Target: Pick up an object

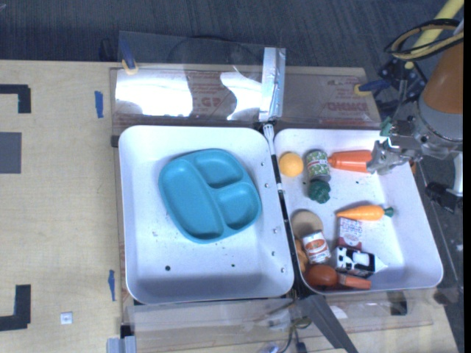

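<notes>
Gripper upper right of frame, finger state cannot be told | nearest target: carrot just left, right bin | advise centring over carrot, descending straight.

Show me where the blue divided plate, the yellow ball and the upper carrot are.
blue divided plate (210, 193): camera view, on the ridge between its compartments.
yellow ball (291, 165): camera view, middle of the ball.
upper carrot (349, 160): camera view, middle of its orange body.

Pale wooden bench (blue tape marks), dark carpet
</notes>
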Available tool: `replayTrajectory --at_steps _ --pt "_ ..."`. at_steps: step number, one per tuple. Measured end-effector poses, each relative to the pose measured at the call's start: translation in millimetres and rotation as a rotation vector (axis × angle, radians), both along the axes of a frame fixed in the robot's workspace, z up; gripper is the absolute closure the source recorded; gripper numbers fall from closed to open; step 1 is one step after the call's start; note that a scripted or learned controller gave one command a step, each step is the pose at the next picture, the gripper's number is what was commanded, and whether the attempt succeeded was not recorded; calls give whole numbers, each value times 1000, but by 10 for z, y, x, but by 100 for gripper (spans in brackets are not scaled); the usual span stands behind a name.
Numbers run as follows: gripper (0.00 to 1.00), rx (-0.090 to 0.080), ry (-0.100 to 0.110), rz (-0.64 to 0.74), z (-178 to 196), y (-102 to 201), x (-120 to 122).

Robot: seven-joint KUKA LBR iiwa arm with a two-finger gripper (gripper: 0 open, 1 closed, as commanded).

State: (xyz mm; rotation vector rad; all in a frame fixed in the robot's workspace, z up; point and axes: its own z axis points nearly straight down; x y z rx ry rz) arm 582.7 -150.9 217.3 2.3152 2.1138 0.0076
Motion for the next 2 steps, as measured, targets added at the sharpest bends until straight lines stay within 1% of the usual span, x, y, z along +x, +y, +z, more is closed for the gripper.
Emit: replayTrajectory --at_steps 1,2 --pt "100 2 4 -384 688 227 -411" --pt "100 3 4 -259 1084 849 -350"
